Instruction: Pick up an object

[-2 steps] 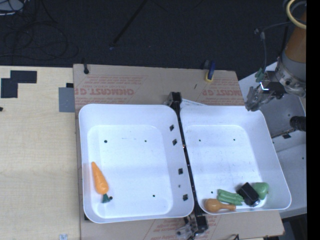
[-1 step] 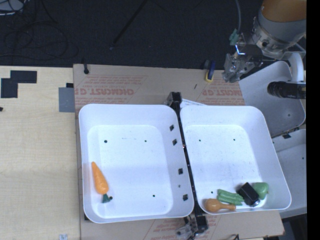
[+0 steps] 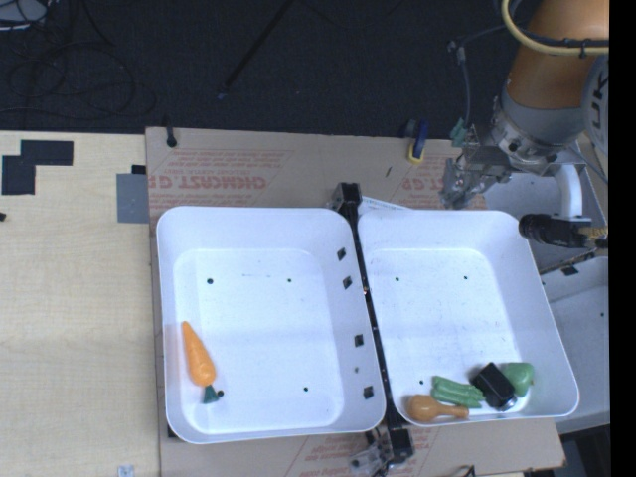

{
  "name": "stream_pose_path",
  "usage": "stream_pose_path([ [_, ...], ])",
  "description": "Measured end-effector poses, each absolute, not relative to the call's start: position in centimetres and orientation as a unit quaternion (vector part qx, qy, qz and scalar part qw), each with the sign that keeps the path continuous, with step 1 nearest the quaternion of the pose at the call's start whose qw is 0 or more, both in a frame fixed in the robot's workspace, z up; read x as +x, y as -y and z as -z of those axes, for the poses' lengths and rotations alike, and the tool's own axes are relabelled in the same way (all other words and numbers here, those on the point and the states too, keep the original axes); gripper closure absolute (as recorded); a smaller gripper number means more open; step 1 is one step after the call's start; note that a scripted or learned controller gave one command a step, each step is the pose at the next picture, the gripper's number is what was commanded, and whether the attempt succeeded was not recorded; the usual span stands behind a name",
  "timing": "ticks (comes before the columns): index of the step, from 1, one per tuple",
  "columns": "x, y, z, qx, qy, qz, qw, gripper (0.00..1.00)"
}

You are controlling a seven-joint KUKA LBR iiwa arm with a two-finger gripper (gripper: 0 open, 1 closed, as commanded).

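An orange carrot [image 3: 198, 355] with a small dark green stub at its lower end lies near the front-left corner of the left bin [image 3: 254, 229]. The right bin [image 3: 452, 227] holds a cluster along its front edge — a tan pear-shaped piece [image 3: 435, 408], a green pod [image 3: 456, 392], a black block [image 3: 494, 384] and a green lump [image 3: 519, 374]. The gripper [image 3: 463, 184] hangs above the cardboard just behind the right bin, holding nothing visible — whether it is released or clenched cannot be told.
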State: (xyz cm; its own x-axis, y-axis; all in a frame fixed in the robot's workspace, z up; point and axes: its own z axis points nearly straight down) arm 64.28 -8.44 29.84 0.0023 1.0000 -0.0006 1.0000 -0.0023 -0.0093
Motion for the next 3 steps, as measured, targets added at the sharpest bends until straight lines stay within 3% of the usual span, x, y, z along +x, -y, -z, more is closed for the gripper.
stream_pose_path([
  [1, 61.6, 14.6, -27.5, -0.709, 0.706, -0.0023, 0.002, 1.00],
  [2, 64.5, 7.7, -37.0, -0.704, 0.710, 0.0035, -0.003, 1.00],
  [3, 64.3, 13.5, -29.4, -0.708, 0.706, -0.0027, 0.002, 1.00],
])
